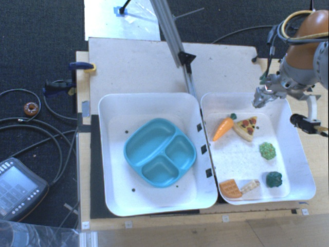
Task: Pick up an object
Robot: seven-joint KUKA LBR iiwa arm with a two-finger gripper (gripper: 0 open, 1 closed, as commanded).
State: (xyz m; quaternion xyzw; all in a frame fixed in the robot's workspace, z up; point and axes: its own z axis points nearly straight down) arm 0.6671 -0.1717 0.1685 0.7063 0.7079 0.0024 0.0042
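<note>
Nothing looked picked yet: the claw (259, 98) hung over the right bin's (303, 163) far edge, its grip state impossible to tell, while the pizza slice (246, 127) lay below.

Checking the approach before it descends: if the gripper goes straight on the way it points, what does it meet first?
Probably the pizza slice, which lies nearest below-left of the gripper; depth is unclear, so it may meet the bin's floor beside it.

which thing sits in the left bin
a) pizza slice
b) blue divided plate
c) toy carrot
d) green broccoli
b, the blue divided plate lies alone in the left bin, while the food toys lie in the right bin.
</note>
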